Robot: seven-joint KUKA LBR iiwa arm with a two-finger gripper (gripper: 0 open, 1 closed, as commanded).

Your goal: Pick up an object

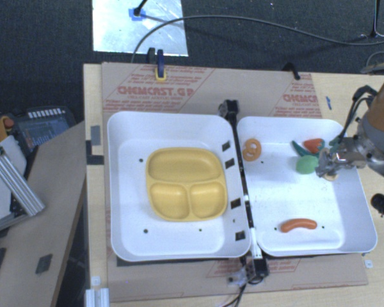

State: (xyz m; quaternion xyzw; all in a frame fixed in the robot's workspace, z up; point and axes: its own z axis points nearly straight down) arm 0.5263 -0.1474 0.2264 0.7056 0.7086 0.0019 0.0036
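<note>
Hovering at the right bin's [352, 235] 3 o'clock edge, the grey two-finger gripper [328, 165] is touching a round green plastic piece [306, 165] at its 9 o'clock. Grip state: cannot tell. Nothing looks lifted; pick is pending.

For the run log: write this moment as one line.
arm: over right bin | gripper: beside green object | hold: none seen | sausage, pretzel: untouched | yellow tray: left bin
</note>
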